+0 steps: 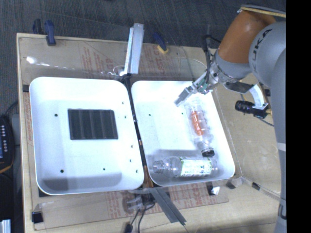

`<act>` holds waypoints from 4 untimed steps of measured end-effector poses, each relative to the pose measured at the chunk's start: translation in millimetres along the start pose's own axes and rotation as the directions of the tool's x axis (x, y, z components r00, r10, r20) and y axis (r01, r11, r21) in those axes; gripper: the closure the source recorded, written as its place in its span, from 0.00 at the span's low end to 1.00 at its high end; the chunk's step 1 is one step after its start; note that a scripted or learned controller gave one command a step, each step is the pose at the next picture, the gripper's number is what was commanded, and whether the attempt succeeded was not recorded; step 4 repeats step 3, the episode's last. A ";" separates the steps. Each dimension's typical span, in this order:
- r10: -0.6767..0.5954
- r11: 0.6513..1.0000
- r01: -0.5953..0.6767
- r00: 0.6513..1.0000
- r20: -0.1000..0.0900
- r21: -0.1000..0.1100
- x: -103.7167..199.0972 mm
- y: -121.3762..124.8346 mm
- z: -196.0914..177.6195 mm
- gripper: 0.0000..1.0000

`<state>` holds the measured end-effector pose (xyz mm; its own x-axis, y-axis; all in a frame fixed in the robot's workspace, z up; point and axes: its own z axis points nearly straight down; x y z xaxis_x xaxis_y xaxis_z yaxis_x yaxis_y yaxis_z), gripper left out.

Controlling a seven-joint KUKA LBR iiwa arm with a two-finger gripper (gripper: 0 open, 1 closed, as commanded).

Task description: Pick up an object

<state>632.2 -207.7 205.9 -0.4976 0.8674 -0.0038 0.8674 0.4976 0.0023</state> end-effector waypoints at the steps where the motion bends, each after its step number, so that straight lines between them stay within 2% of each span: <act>1: 0.141 0.990 -0.141 0.990 -0.002 0.002 -13.8 18.3 -66.4 0.00; 2: -0.068 0.998 0.068 0.998 -0.004 0.003 -5.3 8.6 9.2 0.00; 3: -0.116 0.993 0.116 0.993 -0.006 0.003 -11.5 22.2 114.7 0.00; 4: -0.116 0.993 0.116 0.993 -0.006 0.003 -11.5 22.2 114.7 0.00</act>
